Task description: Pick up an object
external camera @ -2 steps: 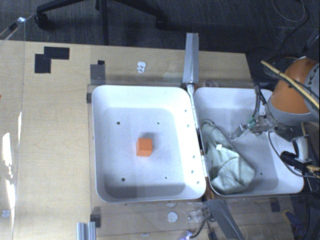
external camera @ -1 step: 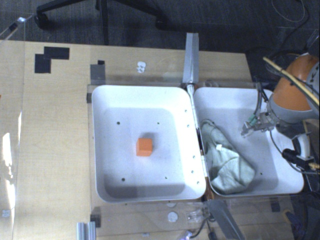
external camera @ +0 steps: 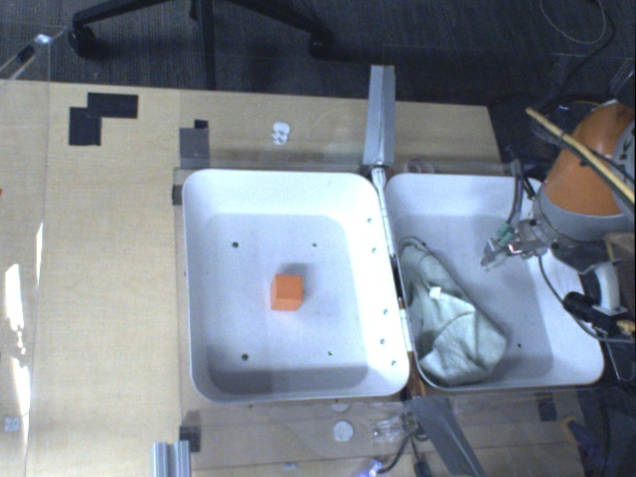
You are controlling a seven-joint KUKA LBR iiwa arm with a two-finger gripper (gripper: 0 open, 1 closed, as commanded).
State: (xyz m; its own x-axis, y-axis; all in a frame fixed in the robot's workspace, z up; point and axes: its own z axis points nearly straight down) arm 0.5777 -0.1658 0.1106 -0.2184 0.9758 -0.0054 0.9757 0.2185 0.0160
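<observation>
Over the right bin (external camera: 556,356), the gripper (external camera: 500,246) hangs near the far right side, reaching in from the right; how far its jaws stand apart cannot be told, and nothing shows between them. A crumpled pale cloth (external camera: 447,316) lies against this bin's left wall. 1 orange cube (external camera: 287,292) sits near the middle of the left bin (external camera: 214,266).

Bright, even light; soft shadows, perhaps slight overall blur.

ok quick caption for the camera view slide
Gripper over right bin near crumpled cloth; orange cube in left bin.
</observation>
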